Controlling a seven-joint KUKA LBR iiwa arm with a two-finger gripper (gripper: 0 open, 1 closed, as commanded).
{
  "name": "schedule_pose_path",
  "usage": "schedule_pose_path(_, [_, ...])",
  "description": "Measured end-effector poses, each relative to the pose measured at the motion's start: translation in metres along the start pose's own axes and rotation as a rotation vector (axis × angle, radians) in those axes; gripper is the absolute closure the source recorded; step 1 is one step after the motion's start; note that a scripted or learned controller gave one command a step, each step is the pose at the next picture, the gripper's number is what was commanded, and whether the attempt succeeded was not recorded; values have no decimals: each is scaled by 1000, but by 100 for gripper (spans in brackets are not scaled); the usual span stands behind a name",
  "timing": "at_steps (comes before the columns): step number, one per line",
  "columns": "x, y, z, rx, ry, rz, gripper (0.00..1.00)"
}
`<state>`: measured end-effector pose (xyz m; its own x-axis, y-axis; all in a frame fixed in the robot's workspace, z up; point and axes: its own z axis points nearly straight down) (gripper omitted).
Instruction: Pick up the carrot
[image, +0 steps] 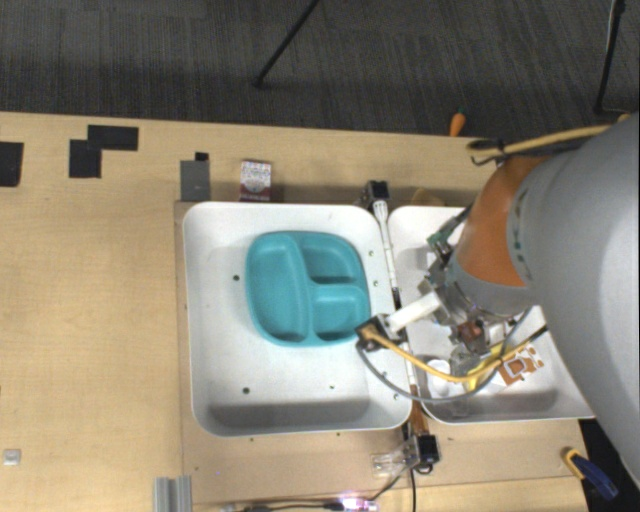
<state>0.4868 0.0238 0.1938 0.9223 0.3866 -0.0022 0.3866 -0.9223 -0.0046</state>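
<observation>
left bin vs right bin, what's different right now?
The left bin holds a teal divided tray and lies in open view; the right bin is largely covered by the arm. A yellow cable drapes across the right bin, not the left. Both are shallow, white, side by side.

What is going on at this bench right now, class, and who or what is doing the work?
A grey robot arm with an orange band reaches in from the right and hangs low over the right bin. Its wrist and cables hide much of that bin's floor, so no carrot can be made out there. A small orange-and-white item lies beside the arm. The left bin holds a teal divided tray, which nothing touches.
</observation>
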Motion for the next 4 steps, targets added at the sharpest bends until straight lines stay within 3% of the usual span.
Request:
schedule_pose_path(1, [36, 56, -22, -4, 3, 16, 0])
schedule_pose_path(2, [57, 32, -14, -1, 2, 78, 0])
schedule_pose_path(3, [84, 75, 9, -4, 1, -137, 0])
schedule_pose_path(4, [134, 109, 8, -4, 4, -196, 0])
